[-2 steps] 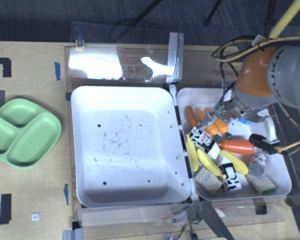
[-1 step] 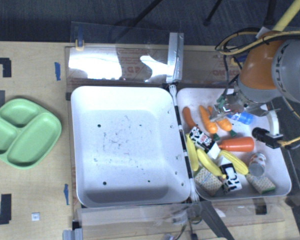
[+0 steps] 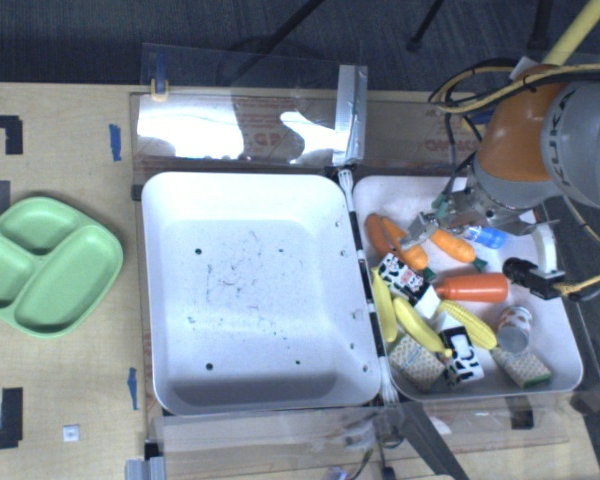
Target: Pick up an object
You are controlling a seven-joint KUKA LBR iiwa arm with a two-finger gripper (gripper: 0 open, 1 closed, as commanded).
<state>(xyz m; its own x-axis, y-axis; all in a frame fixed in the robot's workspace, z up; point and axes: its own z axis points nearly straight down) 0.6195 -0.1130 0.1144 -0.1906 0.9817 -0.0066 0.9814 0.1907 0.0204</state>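
A green plate (image 3: pixel 48 265) with three dips is sitting on the bench (image 3: pixel 60 128), well to the left of the big white bin (image 3: pixel 250 288). That big white bin is holding nothing but faint scratch marks. Just to its right, touching it, the smaller white bin (image 3: pixel 558 343) is packed with toys. Inside it, near the wall it shares with the big bin, two orange carrots (image 3: pixel 388 238) are lying side by side, with a black and white block (image 3: pixel 404 276) and yellow bananas (image 3: pixel 412 320) below them. Further right, a small orange carrot (image 3: pixel 452 244) is lying above a fat orange and white toy (image 3: pixel 470 288), and a little can (image 3: pixel 513 324) is sitting near the far wall. The claw (image 3: pixel 438 218) is hanging right over the small orange carrot, which looks like the thing to pick up. I cannot tell how the claw is set, because the grey and orange arm (image 3: pixel 535 148) is covering most of it. The toys are lying so close together that the claw could be bumping a neighbour or sliding off the round carrot. The arm is also hiding the top right corner of the smaller bin.
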